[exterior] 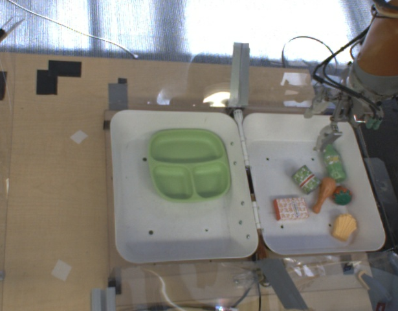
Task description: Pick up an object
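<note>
hand (329,133) over right white bin's (276,131) far right corner, just above green bottle-shaped toy (334,163) | finger state: cannot tell | green divided plate (189,164) in left white bin (131,232)

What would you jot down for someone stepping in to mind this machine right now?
Gripper: hanging over the upper part of the right bin, just above the green bottle. Nothing shows between its fingers; I cannot tell if they are open or shut.

Things: in the right bin lie the green bottle, a small green box, a red and white box, an orange carrot-like toy with a red and green ball beside it, and a yellow piece. The left bin holds a green divided plate.

Done: nothing lifted yet.

Left: grasp one object and raise it; the bottle looks the likeliest target.
</note>
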You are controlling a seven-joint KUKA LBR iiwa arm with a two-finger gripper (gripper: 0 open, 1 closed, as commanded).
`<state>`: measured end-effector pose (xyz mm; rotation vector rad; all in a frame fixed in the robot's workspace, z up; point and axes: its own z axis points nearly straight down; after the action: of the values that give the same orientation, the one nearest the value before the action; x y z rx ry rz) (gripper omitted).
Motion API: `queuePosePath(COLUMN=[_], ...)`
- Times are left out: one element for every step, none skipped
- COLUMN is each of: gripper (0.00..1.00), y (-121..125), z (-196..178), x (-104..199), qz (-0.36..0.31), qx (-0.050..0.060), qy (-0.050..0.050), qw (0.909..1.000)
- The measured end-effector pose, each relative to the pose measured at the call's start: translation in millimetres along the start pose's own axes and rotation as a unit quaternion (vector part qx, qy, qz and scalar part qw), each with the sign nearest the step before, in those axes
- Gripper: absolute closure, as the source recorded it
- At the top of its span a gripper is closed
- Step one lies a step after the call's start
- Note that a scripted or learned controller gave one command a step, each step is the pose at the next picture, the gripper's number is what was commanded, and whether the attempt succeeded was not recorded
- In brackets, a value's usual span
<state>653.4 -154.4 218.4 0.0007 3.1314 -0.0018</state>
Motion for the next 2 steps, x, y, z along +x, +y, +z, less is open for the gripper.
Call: queuePosePath(gripper=[0.00,1.00], y=[34,36], z=[119,106], x=[-11,-14], qz=[0.093,0.090], qx=[0.000,0.000], qy=[0.001,-0.006], qw=[0.9957,0.9960])
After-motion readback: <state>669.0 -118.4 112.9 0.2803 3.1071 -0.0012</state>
